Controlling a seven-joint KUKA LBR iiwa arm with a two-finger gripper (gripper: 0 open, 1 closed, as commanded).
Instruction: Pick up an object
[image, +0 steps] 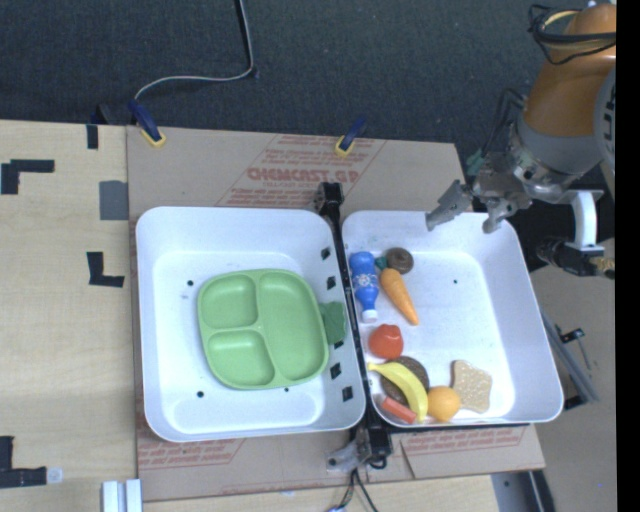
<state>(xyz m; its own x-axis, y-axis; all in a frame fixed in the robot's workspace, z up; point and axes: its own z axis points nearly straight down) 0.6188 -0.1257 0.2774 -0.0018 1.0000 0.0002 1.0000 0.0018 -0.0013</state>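
The gripper (468, 214) hung over the far rim of the right bin (520, 300), near that bin's back right corner, with its two fingers (444, 211) spread wide and nothing between them. The arm (565, 95) came in from the right, orange band above the grey wrist.

All candidate objects lay in the right bin, apart from the gripper. Along the left wall, next to the divider: a blue bottle (362, 281) with a white cap, lying lengthwise. Touching it or just beside it on the right, a toy carrot (398, 295), tilted, its tip pointing toward the near side. A small dark brown round piece (399, 260) sat at the carrot's far end. Below these, a red tomato-like piece (386, 341). At the near left corner, a cluster: a banana (402, 384) lying over a dark object that I could not identify, an orange (443, 403) just beside the banana's end, and a thin red-orange piece (398, 408) against the near wall. A slice of bread (471, 385) lay beside the orange, to the right.

The left bin (170, 300) held a green sectioned plate (262, 327), three compartments, lying flat. A small green item (334, 321) sat between the plate's right edge and the bin wall.

Both bins rested on a cardboard sheet (290, 170) held by clamps at its far edge.
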